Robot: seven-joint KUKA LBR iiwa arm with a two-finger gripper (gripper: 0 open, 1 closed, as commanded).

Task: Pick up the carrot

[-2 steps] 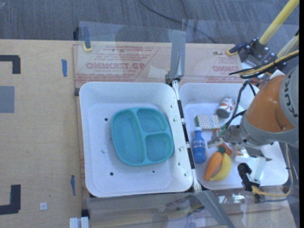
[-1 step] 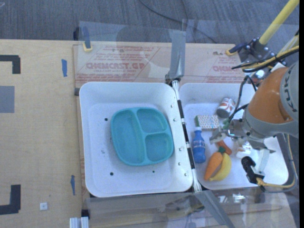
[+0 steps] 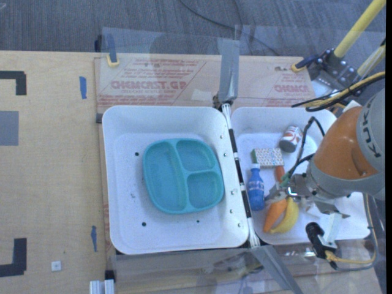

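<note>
Carrot (image 3: 275, 214) touching banana (image 3: 288, 218), bottle (image 3: 255, 188) at its 10 o'clock. End effector (image 3: 293, 192) above, grip state unclear. Risk: snagging banana or nudging bottle instead.

A single fixed camera looks down from above the bench at a slight slant, far enough back to take in both white bins side by side: the left bin (image 3: 122, 139) and the right bin (image 3: 263, 122). The grey and orange arm (image 3: 352, 149) enters from the right edge.
</note>
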